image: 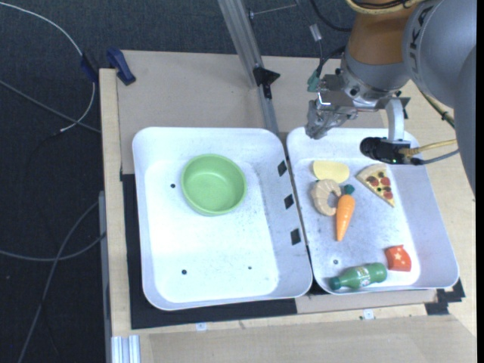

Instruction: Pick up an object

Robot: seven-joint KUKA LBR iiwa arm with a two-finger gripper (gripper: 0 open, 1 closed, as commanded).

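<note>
Pincer: your pincer (321,124) hangs over the far rim of the right bin (437,225), above the yellow piece; whether it is spread or pressed together you cannot tell from this angle, and nothing shows pinched in it.
Green bottle (358,277): nearest to you, lying on its side against the near wall of the right bin. Smooth, round, glossy plastic; it will likely roll, so take it across the body, not along it.
Red piece (398,258): just beside the bottle, small and blocky. Probably light and stiff, easy to close on from either side.
Carrot (344,214): lies mid-bin, orange and tapered with a green top. Hard toy plastic by the look of it, light and slick; grip across the thick end near the leaves, since the tip would slide out.
Beige piece (325,197): touching the carrot's left side, curled and lumpy. That crowding could spoil a grasp on either.
Pizza slice (377,182): flat wedge, low to the floor, hard to get under.
Yellow piece (330,171): flat, rounded, closest to the pincer.
Green bowl (214,184): alone in the left bin (219,267), upright, thin-walled; take it by the rim.
Tabletop (181,89): bare pale wood beyond the bins.
</note>
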